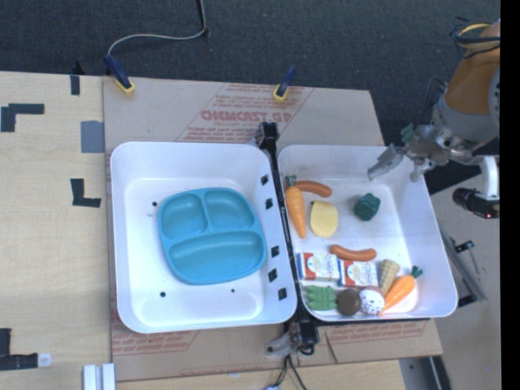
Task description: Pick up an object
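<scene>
Bright, even overhead light; mildly soft, low-resolution view.

The two white bins (130, 242) are near overexposed, their walls almost blown out; shadows are faint and short, lying just under the blue plate (213, 234) and the toy food; the dark carpet (325, 23) at the top holds little detail; the arm (471, 88) at the right edge is blurred, its outline smeared; small items in the right bin's lower corner blend together.
</scene>
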You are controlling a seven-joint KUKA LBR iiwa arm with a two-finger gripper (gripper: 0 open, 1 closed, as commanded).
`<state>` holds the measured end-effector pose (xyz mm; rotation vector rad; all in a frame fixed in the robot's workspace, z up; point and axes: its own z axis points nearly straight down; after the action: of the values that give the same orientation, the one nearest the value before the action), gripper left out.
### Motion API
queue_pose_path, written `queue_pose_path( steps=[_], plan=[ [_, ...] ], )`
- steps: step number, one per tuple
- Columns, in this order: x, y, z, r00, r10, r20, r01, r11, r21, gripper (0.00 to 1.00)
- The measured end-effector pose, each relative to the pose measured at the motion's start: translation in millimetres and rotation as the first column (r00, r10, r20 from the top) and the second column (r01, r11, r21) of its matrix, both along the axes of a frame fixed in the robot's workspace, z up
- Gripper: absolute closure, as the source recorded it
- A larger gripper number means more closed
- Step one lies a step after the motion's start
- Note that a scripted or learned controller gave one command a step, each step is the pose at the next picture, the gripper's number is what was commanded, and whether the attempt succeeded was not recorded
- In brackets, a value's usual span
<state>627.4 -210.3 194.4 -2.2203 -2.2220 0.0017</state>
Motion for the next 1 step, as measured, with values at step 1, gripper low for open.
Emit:
queue_pose_path(
  steps=[1],
  plan=[
    [-22.3, 13.8, -94.6, 1.0, 0.001, -0.003, -0.001, 1.0, 0.001, 0.0]
  ],
)
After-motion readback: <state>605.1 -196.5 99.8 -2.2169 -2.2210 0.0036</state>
